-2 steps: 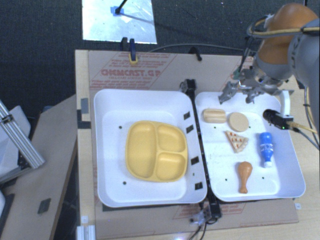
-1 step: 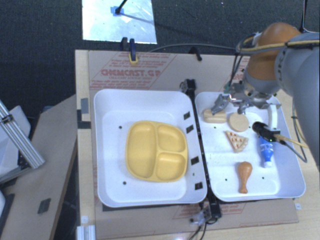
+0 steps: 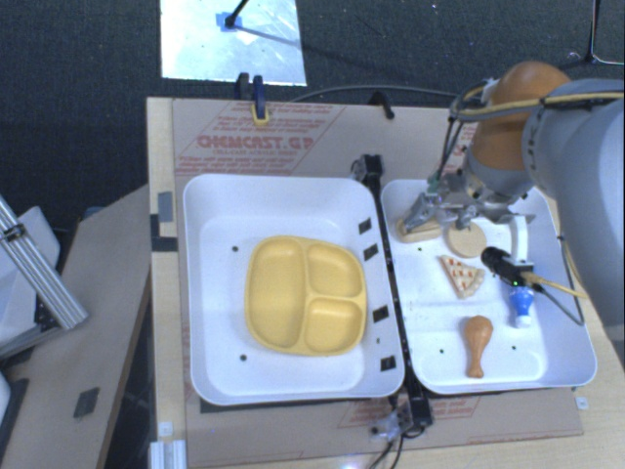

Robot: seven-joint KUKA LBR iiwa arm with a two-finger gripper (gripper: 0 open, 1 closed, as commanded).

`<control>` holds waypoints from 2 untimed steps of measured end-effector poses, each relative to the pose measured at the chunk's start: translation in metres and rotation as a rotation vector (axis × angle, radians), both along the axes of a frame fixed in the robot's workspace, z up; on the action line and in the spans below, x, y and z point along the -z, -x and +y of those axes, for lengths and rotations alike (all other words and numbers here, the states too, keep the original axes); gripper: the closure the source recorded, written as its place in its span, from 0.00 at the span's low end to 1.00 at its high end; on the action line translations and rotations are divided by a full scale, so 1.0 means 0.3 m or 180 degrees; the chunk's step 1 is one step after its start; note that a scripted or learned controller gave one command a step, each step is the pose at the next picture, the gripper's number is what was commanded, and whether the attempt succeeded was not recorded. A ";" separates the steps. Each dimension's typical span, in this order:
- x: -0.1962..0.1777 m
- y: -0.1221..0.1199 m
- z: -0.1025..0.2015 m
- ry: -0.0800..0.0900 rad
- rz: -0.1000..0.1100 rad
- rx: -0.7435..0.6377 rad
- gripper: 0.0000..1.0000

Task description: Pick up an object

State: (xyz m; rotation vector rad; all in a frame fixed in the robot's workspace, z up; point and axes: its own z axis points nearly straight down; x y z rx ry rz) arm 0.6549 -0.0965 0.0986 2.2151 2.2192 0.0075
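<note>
The tan wedge (image 3: 418, 229) in the right bin's (image 3: 552, 360) far left corner, just under the hand (image 3: 444, 211) (open or closed, I cannot tell), looks light, stiff and flat: best pinched across its straight sides.

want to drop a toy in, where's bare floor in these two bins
Left bin: a bare strip between the yellow divided plate and the far wall, and another down its left side. Right bin: the near-left corner, bordered by the drumstick and pizza slice. Crowded: the right bin's far half, under the gripper.
</note>
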 end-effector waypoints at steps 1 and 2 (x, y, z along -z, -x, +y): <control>-0.028 0.001 0.000 -0.0001 0.0002 -0.0001 1.00; -0.187 0.021 -0.009 -0.0001 0.0006 0.0006 1.00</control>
